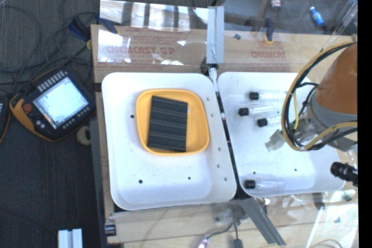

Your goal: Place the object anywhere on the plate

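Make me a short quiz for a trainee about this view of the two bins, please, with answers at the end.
1. True or false: the dark ribbed block lies on the yellow plate.
2. Which bin holds the yellow plate? A) the left bin B) the right bin C) neither
3. Fill in: the small clear tubes with black caps lie in the ____ bin.

Key
1. True; the block rests inside the plate's rim.
2. A.
3. Right; they lie scattered on its floor, near the arm.
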You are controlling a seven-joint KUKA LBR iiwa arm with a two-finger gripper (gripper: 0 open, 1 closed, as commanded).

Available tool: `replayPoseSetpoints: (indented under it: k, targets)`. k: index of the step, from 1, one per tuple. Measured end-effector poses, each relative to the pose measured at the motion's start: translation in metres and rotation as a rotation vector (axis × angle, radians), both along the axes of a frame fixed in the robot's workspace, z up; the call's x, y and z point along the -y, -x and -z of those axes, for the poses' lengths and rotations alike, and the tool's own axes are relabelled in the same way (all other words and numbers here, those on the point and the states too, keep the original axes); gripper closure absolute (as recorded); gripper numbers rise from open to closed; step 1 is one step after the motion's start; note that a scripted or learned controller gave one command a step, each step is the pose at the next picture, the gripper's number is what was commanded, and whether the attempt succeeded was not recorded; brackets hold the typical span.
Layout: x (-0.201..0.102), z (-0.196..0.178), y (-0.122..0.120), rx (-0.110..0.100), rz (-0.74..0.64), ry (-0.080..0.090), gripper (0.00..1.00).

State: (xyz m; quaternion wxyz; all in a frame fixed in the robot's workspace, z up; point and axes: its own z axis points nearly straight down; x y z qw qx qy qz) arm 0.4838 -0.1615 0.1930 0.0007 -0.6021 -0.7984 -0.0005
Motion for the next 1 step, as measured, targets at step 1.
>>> replayPoseSetpoints:
  k: [1]
  targets:
    - [0.0,0.0,0.0,0.0,0.0,0.0,0.0]
